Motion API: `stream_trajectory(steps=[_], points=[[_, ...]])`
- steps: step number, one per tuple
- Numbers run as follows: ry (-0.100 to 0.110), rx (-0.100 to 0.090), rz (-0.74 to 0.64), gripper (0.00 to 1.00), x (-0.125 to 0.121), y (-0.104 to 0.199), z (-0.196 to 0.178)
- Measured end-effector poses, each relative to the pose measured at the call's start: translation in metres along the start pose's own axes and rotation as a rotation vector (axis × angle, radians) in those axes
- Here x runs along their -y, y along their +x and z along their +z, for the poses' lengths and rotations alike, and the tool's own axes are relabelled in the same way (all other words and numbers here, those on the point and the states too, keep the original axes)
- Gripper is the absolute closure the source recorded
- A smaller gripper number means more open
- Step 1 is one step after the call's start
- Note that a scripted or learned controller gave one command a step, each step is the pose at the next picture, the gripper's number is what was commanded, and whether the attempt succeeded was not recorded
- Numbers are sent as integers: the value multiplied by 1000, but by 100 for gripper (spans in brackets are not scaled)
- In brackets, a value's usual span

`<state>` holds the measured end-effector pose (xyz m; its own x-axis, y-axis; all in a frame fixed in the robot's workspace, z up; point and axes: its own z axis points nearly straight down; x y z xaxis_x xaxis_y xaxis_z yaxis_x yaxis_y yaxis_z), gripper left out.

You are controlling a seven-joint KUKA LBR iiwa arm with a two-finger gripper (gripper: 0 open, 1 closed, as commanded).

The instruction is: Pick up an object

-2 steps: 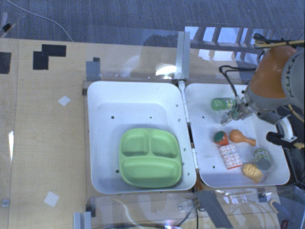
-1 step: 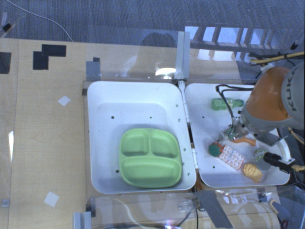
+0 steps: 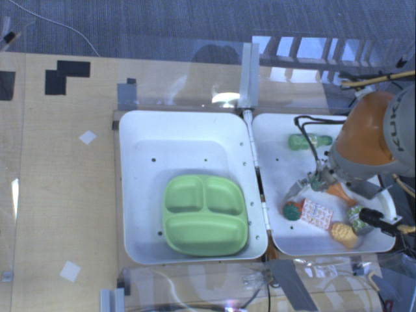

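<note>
Bench (image 3: 58,194) of pale wood carries two shallow white bins side by side. The left bin (image 3: 143,142) holds a green divided plate (image 3: 205,214), lying flat toward its front edge. The right bin (image 3: 276,174) holds the small things: a green bottle (image 3: 305,142) lying on its side near the back, a red and green toy strawberry (image 3: 292,210), a patterned card (image 3: 316,213) just beside it, a yellow lumpy toy (image 3: 343,234) near the front right corner, and an orange piece (image 3: 339,192) partly hidden under the arm. The arm (image 3: 367,138) reaches in from the right, and its gripper (image 3: 312,184) hangs low over the middle of the right bin, just above the card and the strawberry. Whether it is spread or pressed together cannot be told from this angle, and nothing can be seen pinched in it.
</note>
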<state>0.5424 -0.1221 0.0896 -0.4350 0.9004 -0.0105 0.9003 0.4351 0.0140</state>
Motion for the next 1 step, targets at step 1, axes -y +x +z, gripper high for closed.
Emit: stream_trajectory(steps=[1], points=[[-3, 1, 166, 0, 31, 49, -2]])
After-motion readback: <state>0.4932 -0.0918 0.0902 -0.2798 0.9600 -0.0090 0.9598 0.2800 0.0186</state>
